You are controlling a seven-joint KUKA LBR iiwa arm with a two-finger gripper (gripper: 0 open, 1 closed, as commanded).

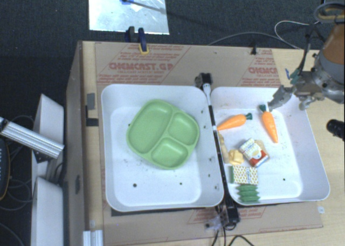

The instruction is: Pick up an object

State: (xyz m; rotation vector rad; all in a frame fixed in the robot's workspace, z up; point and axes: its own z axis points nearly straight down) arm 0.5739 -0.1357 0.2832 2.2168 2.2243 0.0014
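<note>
The right bin (310, 175) holds the loose objects. One orange carrot (233, 122) lies near its left wall, and a second carrot (269, 125) lies further right, pointing down. Below them sit a red and white packet (253, 152), a yellow piece (235, 157), a green and white packet (244, 174) and a green bean pod (248, 192). My gripper (291, 101) hangs over the bin's upper right corner, just above and right of the second carrot's green top. It is open with nothing between its fingers.
A green divided plate (163, 133) lies in the left bin (116, 185). A black clamp (205, 80) sits on the wall between the bins. Cables run across the bench behind the right bin.
</note>
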